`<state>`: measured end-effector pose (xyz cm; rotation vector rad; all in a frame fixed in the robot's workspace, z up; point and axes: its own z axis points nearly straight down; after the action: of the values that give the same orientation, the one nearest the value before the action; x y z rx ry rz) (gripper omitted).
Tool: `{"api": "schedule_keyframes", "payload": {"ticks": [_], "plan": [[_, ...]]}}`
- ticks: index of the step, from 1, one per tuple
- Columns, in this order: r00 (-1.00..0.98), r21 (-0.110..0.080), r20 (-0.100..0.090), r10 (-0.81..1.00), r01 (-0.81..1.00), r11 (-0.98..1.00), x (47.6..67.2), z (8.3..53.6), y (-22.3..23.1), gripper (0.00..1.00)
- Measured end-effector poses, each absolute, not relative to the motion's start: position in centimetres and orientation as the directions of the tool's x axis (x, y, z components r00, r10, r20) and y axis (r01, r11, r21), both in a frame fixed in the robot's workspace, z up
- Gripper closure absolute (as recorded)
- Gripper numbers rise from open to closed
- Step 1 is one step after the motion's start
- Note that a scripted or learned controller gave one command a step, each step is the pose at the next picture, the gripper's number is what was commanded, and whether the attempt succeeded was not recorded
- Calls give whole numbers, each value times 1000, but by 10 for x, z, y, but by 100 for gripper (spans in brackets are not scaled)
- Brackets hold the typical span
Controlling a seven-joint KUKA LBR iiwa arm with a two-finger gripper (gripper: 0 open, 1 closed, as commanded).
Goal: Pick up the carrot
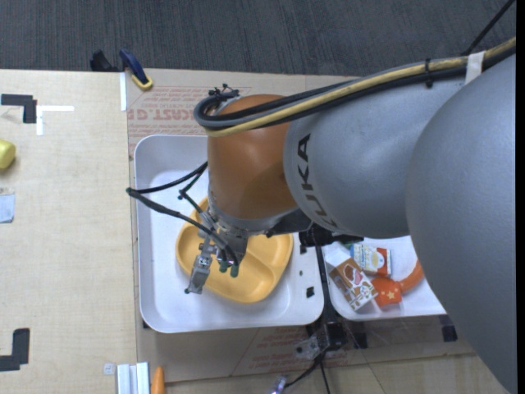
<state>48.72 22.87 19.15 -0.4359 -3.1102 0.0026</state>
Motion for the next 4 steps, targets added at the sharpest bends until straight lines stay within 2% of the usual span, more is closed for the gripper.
{"api": "schedule_keyframes", "payload": {"ticks": [1, 2, 3, 4], "plan": [[-927, 1, -2, 376, 376, 927, 479, 92, 202, 0], [-924, -1, 0, 381, 381, 924, 480, 99, 201, 100], [-980, -2, -5, 198, 198, 980, 480, 126, 206, 100], [-986, -7, 5, 169, 169, 986, 477, 96, 209, 100]]}}
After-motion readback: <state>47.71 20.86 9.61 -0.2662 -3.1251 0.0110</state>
